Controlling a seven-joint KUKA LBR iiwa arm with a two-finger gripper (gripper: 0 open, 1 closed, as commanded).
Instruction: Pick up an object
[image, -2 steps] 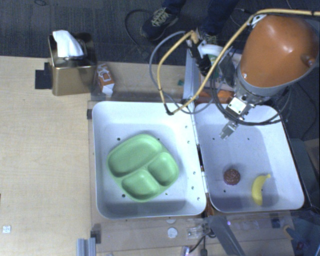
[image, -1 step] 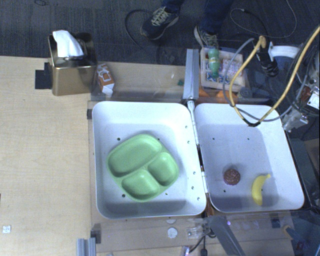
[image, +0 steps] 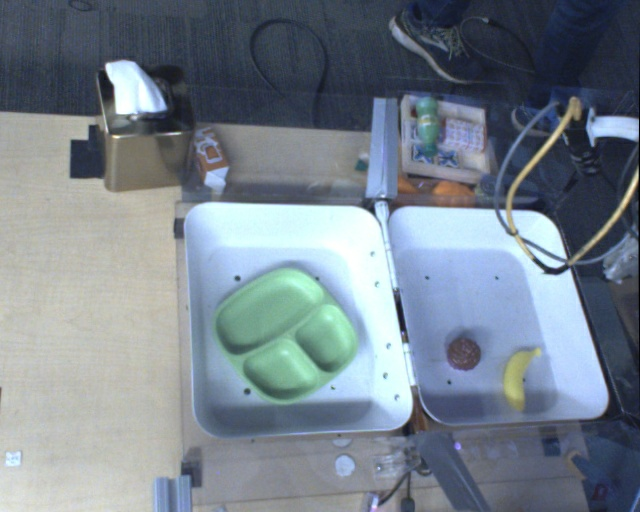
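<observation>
Fingers: their state could not be told from the camera view, so bearings were taken from the right side, where the arm is said to reach in.
Right bin (image: 560, 300): it was judged the nearer of the two bins to the arm's side of entry, and two loose objects were seen in its near half.
Banana (image: 515, 378): it was seen close to the near right corner of that bin, lying flat. Its long axis ran from near to far, with the far end leaning a little to the right. It was judged the first object a reach from the right would meet. A grip across its short width, at right angles to that axis, was judged the one called for.
Brown ball (image: 463, 352): it was seen just left of the banana and apart from it, one step farther from the arm's side. Being round, it was judged to set no grip direction but to be likely to roll.
Left bin (image: 200, 300): it was seen across the divider, farther from the arm's side.
Green divided plate (image: 288, 333): it was seen lying in the middle of the left bin. It was broad and shallow, and was judged the hardest of the three to pinch.
Desk (image: 80, 300): a tissue box (image: 135, 125) was seen at its far edge, well apart from both bins.
</observation>
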